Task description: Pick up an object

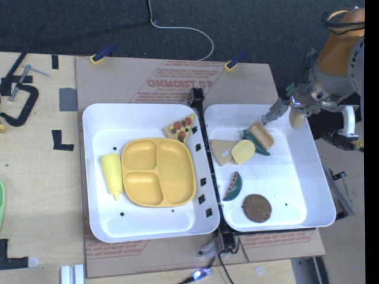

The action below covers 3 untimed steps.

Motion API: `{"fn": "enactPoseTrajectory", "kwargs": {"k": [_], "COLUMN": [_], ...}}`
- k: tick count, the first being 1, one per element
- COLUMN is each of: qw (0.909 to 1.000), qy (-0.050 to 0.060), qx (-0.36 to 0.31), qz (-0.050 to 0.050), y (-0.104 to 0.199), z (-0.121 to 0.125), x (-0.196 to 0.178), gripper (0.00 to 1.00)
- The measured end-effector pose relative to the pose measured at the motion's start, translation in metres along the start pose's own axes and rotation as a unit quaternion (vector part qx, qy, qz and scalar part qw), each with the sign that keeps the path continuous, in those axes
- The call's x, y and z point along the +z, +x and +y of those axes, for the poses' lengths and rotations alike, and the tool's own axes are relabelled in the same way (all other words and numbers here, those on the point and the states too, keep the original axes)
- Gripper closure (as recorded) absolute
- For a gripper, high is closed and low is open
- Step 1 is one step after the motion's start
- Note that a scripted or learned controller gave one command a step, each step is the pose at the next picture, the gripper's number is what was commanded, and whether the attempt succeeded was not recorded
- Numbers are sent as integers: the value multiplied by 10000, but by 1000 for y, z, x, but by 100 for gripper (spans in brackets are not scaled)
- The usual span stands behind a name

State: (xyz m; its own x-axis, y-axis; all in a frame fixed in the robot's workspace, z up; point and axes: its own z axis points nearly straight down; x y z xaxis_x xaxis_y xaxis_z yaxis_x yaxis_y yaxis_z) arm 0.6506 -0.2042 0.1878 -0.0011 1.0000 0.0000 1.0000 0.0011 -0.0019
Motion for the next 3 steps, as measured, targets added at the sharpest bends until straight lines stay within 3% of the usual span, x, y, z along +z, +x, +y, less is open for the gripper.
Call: {"fn": "enactPoseTrajectory", "kwargs": {"k": [1,2,3], "qw": [10000,10000,10000], "qy": [10,-58,-34], "qx": [-21,-13,-35], "qz": [1,-32,10], "y": [40,36,115], "z": [17,21,19], "x": [109,87,7], "gripper": [0,100,100]}}
